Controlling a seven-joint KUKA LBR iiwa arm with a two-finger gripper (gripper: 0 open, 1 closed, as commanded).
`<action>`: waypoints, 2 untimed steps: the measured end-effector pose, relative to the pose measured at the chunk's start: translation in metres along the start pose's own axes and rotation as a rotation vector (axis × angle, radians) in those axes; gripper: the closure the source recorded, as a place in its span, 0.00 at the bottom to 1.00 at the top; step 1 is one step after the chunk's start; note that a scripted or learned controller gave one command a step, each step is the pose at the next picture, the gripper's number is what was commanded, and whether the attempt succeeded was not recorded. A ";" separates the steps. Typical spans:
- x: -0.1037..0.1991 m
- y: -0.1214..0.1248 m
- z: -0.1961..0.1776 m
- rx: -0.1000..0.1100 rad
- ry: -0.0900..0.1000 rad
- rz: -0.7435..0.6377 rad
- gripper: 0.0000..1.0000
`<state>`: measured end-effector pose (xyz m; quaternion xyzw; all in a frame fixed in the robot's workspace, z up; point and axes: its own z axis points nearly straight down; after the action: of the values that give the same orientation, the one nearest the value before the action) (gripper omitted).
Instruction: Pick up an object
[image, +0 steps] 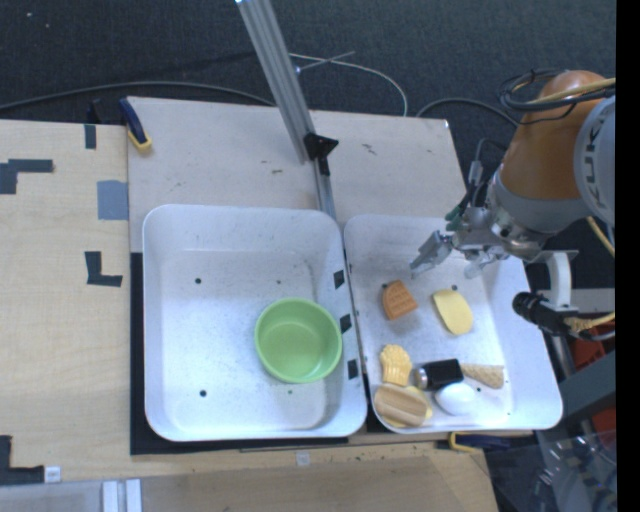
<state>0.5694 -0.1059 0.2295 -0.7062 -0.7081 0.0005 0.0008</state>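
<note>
Scanning from the frame's lower edge upward: the right bin (520, 400) holds a bread-like piece (402, 405), a white object (457, 398) and a black one (440, 373), with an orange block (399, 300) and a yellow piece (453, 311) further up. The claw (455, 252) hovers just above those two, fingers apart, gripping nothing. Judged: approach step; next, lower over one piece and close.

Pale wooden bench (60, 300) with grey tape marks (112, 199), dark carpet floor (150, 45) behind
</note>
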 end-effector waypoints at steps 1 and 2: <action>0.000 0.000 0.000 0.000 0.000 0.000 0.00; 0.002 -0.001 0.065 0.007 0.000 0.001 0.00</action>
<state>0.5683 -0.1039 0.1647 -0.7065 -0.7077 0.0030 0.0032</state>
